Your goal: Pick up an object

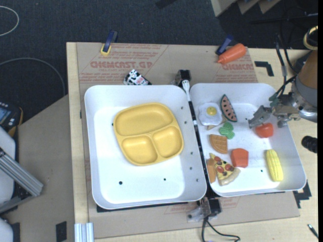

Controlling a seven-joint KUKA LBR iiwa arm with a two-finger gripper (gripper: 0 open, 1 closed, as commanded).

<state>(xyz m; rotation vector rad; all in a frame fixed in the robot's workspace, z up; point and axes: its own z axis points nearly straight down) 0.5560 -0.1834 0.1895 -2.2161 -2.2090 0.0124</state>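
My gripper (266, 120) hangs over the right side of the right bin (295, 155), its two fingers spread open. A small red toy fruit (264, 130) lies on the bin floor just below and in front of the fingertips, not lifted. Other toy foods share this bin: a fried egg (210, 112), a watermelon slice (228, 108), a green piece (227, 130), a waffle wedge (219, 143), an orange-red block (239, 157), a pizza slice (223, 169) and a corn cob (274, 165).
The left bin (101, 160) holds a yellow divided plate (148, 133). On the bench behind the bins lie a toy carrot (232, 53), a black-and-white item (136, 78) and a yellow clip (107, 47). Cables run near the arm at the right.
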